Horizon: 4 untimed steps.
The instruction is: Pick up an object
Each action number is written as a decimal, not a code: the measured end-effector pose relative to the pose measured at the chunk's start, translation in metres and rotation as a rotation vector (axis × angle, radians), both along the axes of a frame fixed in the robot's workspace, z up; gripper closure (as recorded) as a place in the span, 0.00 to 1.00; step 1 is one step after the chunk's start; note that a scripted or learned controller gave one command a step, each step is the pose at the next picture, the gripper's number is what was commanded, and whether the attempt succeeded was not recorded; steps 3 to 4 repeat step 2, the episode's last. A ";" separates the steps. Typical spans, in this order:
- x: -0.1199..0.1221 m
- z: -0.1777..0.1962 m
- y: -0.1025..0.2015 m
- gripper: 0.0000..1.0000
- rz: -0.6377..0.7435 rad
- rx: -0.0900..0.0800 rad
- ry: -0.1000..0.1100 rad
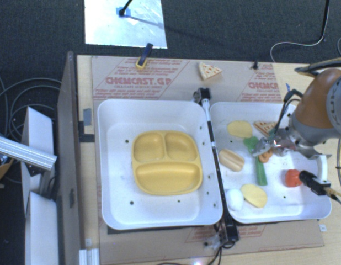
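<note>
claw [265, 150] low in right bin [319, 203] | over green piece [257, 160] | yellow tray [166, 162] in left bin [112, 148]

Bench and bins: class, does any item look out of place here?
Yes. A pizza slice toy lies on the cardboard behind the bins, outside both. The other toy foods sit in the right bin; the left bin holds a yellow tray.
</note>
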<state>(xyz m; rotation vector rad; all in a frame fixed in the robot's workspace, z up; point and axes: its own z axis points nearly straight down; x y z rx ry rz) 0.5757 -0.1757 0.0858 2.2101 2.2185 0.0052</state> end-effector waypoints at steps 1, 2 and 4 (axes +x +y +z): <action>-0.002 0.011 0.002 1.00 0.001 0.002 0.002; -0.042 0.103 0.106 1.00 0.007 0.008 0.006; -0.042 0.103 0.106 1.00 0.007 0.008 0.006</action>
